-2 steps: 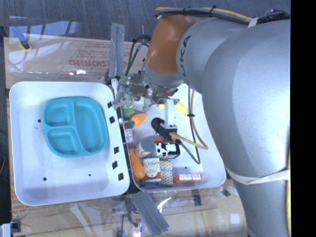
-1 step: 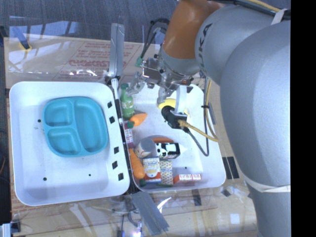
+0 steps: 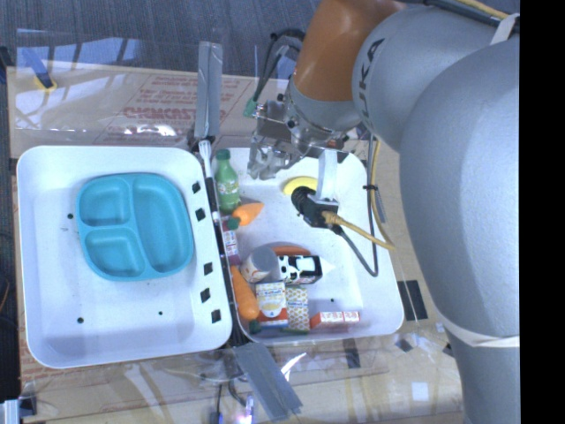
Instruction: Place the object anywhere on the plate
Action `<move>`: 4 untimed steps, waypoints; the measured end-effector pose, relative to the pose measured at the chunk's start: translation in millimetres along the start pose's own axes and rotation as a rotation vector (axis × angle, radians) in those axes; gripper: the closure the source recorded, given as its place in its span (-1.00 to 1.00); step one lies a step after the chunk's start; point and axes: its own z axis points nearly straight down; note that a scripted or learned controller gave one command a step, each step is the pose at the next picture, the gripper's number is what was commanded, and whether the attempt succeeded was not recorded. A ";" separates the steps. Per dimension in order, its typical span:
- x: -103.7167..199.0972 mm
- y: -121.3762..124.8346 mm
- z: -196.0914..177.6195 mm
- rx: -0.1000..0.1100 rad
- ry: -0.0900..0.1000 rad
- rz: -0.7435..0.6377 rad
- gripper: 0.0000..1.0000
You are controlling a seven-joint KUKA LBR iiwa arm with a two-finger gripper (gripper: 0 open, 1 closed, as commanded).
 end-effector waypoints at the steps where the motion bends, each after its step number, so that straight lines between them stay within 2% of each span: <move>1: 0.2 -0.1 0.1 0.000 0.000 0.000 -1.00; 2: 0.1 -0.5 -8.4 0.005 -0.002 -0.007 1.00; 3: 0.3 -0.5 -8.3 0.005 -0.002 -0.007 -1.00; 4: 0.2 -0.9 -16.5 0.010 -0.004 -0.014 1.00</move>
